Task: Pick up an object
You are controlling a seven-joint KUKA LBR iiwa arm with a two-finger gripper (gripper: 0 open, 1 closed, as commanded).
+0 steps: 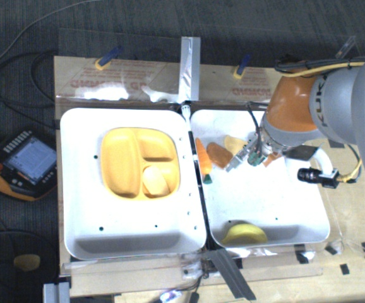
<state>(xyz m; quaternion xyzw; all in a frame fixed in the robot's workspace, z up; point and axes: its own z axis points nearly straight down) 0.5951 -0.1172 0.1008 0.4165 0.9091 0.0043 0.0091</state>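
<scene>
End effector (248,158) in rt bin (296,226) (near carrot (203,161))

Both bins white: left bin (81,232), right bin (296,213). Yellow divided tray (122,163) in left bin w/ paler cream round piece (156,182) at its 5 o'clock. Right bin: orange carrot (202,160) w/ green tip at 9 o'clock, brown oval piece (219,154) beside it, pale yellow wedge (234,144), yellow banana-coloured obj (244,233) at 6 o'clock. Arm (334,106) grey w/ orange band

Fixed overhead cam, slanted over bins (69,169)
</scene>
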